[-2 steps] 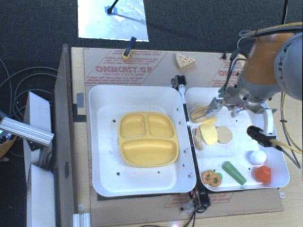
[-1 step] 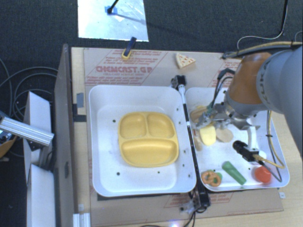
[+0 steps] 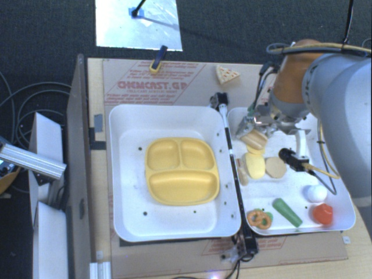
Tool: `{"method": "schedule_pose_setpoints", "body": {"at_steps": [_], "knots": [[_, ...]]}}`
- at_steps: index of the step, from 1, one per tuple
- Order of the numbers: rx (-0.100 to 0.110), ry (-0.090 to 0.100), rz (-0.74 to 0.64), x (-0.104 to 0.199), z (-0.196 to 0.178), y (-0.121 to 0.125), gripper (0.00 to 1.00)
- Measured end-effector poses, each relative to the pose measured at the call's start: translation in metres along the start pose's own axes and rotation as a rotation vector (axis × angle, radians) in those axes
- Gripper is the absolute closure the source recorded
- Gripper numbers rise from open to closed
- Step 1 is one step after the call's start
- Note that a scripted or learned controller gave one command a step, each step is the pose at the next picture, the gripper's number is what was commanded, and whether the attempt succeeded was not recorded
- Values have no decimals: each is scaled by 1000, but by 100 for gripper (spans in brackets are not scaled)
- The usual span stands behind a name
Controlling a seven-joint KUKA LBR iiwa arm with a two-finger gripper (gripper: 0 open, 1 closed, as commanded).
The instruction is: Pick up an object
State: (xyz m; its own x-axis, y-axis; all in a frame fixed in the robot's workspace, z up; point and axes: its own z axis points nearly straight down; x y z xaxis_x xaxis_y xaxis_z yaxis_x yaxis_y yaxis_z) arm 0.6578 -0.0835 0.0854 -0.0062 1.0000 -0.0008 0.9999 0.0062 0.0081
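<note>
the gripper [image 3: 254, 127] hovers low over the tan bread piece [image 3: 254, 139] in the right bin [image 3: 343, 217], finger state indeterminate; crowding by the yellow piece [image 3: 255, 165] risks a glancing, failed grasp.

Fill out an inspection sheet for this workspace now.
Surface: bench with printed board, bearing left bin and right bin.
Job's things: right bin holds tan piece, yellow piece, tan round, white egg, red piece, green piece, orange piece.
Clutter: yellow divided tray in left bin; cheese wedge and blue-yellow clip on board.
Grippers: gripper above tan piece.
Cables: black loops on floor at left.
Surroundings: dark carpet, shiny sheet.
</note>
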Motion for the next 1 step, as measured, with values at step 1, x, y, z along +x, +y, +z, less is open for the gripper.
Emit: {"method": "schedule_pose_setpoints", "body": {"at_steps": [1], "knots": [[3, 1, 1, 0, -11, -2, 100]]}}
